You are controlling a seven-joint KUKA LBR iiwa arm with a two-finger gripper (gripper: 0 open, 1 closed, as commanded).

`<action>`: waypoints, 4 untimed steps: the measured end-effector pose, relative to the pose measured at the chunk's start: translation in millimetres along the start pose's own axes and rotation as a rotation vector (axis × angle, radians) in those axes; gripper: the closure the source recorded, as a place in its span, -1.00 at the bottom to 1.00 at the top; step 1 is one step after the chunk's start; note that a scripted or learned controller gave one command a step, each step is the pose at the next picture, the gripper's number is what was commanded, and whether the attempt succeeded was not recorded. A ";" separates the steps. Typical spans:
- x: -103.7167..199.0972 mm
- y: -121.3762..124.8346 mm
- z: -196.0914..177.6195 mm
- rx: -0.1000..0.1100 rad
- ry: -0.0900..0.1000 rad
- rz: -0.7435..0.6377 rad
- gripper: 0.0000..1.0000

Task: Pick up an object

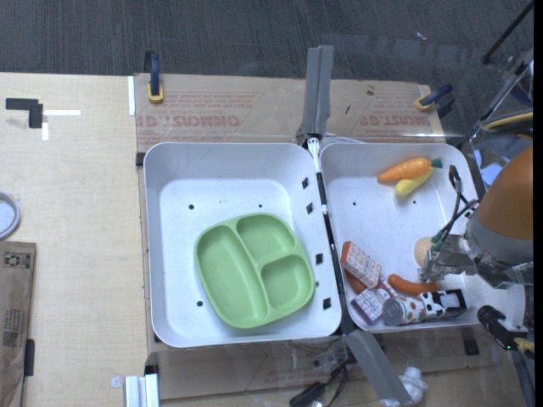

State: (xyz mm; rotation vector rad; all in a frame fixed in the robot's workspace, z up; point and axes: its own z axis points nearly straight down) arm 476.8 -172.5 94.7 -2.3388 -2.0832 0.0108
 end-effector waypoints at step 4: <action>200.9 -23.6 -92.8 -0.005 -0.004 0.634 1.00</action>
